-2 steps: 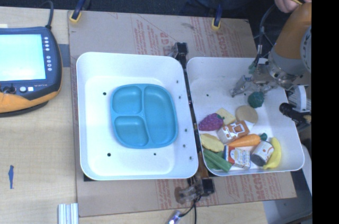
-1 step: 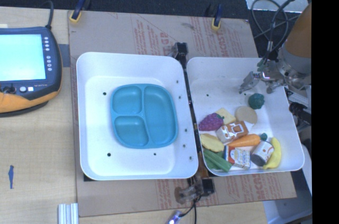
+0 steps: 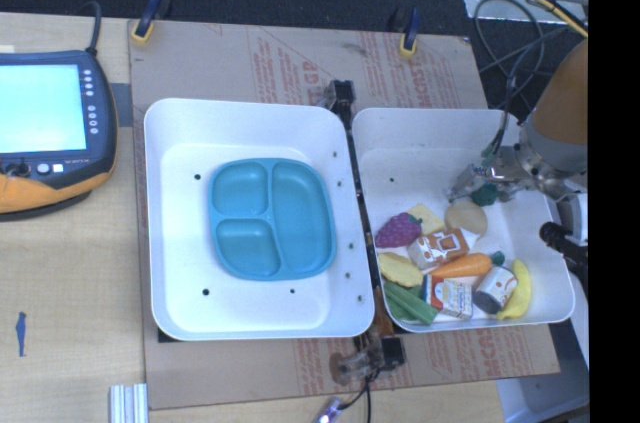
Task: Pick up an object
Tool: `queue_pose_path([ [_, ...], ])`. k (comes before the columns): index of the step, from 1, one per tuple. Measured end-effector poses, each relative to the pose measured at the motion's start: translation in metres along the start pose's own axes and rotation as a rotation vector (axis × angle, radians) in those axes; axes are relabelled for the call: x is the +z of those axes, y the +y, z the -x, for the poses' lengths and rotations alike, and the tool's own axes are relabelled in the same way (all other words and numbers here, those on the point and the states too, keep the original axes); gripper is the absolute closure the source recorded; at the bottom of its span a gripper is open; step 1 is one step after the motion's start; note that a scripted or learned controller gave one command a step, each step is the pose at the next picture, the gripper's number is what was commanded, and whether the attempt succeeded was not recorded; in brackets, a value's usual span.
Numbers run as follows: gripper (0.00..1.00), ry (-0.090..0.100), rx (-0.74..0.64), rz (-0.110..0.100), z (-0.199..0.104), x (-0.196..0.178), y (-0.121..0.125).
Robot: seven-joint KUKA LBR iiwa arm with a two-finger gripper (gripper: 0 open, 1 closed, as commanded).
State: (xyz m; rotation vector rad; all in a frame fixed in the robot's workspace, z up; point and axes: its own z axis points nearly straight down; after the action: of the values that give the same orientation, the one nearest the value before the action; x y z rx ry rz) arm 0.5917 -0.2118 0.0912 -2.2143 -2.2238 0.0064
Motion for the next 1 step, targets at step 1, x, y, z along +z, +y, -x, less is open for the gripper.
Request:
queue_pose_path([
  [1,1.0,-0.002,-0.002,-0.001,0.0011,-0.011,0.0003],
])
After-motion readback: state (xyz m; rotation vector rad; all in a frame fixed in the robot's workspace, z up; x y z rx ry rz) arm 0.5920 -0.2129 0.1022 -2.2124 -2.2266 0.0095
